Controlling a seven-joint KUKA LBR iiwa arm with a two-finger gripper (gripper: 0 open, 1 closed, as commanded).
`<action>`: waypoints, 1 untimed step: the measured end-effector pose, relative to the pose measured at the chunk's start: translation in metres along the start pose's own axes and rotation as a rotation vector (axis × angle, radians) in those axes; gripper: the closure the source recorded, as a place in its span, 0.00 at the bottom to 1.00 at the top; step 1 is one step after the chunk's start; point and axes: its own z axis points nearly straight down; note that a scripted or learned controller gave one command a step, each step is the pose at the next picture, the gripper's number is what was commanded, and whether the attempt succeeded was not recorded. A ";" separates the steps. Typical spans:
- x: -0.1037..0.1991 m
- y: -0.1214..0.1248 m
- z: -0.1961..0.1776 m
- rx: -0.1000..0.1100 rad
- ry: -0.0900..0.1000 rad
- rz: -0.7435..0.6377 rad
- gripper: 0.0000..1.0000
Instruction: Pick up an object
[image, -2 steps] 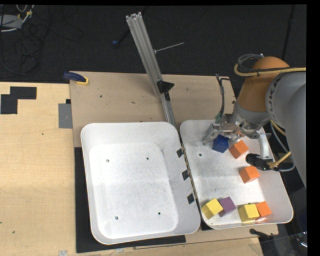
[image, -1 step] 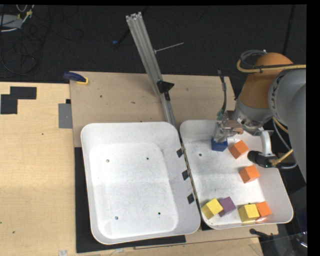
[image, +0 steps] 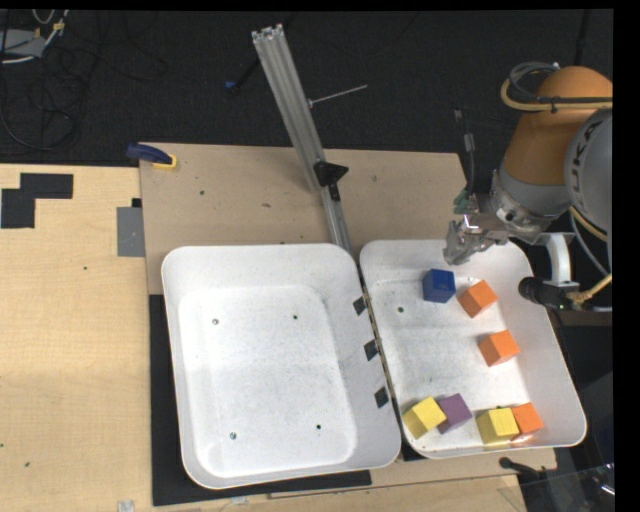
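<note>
1. Plywood bench (image: 250, 195) under me, two shallow white bins side by side; the left bin (image: 200, 265) has bare floor, the right bin (image: 545, 345) holds all the blocks.
2. My gripper (image: 462, 243) hangs over the right bin's far edge, just above and beside the blue cube (image: 438, 285). From this angle I cannot tell how the gripper is set, and I see nothing in its hold.
3. I judge the blue cube the natural target: nearest, and apart from the orange cube (image: 478, 297) beside it.
4. It looks like a small rigid block, light, with flat faces. I expect no give and little slip.
5. I would pinch it across two opposite flat sides, centred, avoiding the corners.
6. Further back lie another orange cube (image: 498, 346) and a yellow cube (image: 424, 414) touching a purple cube (image: 454, 409).
</note>
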 end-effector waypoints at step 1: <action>-0.009 0.006 -0.056 -0.001 -0.001 -0.001 1.00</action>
